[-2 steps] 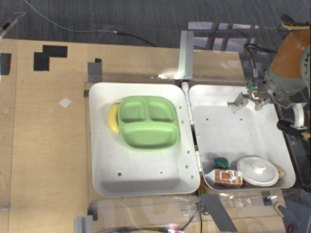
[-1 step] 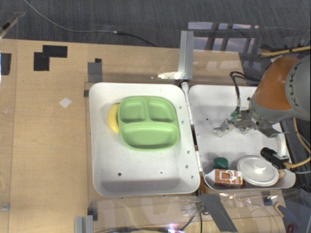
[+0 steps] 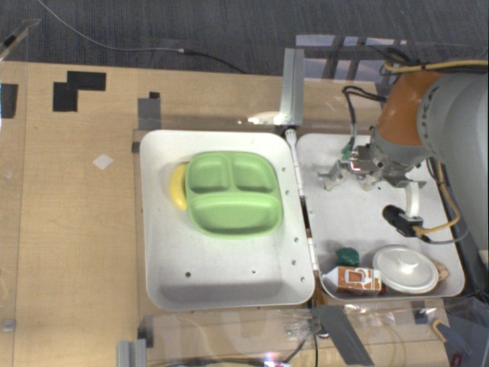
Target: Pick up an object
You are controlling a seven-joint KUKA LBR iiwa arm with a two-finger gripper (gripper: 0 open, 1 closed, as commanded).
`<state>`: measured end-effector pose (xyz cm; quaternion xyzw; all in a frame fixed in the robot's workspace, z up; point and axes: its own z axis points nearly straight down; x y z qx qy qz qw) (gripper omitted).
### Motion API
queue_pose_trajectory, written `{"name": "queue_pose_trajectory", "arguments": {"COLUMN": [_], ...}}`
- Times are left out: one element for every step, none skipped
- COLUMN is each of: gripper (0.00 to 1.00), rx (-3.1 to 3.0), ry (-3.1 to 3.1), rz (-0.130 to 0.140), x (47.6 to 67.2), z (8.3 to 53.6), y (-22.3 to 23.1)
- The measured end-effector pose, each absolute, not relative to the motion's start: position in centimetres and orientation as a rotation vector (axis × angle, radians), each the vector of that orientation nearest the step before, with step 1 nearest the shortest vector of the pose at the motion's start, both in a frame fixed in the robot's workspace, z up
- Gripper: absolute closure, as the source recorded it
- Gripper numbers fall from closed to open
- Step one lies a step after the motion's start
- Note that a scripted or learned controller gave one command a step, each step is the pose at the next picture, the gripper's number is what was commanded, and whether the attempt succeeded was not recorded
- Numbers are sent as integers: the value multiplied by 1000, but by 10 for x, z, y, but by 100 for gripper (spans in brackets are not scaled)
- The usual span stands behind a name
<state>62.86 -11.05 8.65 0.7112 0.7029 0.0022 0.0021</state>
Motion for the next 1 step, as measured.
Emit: {"name": "queue_pose_trajectory", "arguments": {"gripper": [0], "rx": [2228], "ry": [2210], "rz": [6], "x": [590], "z": [130], "y": [-88]}}
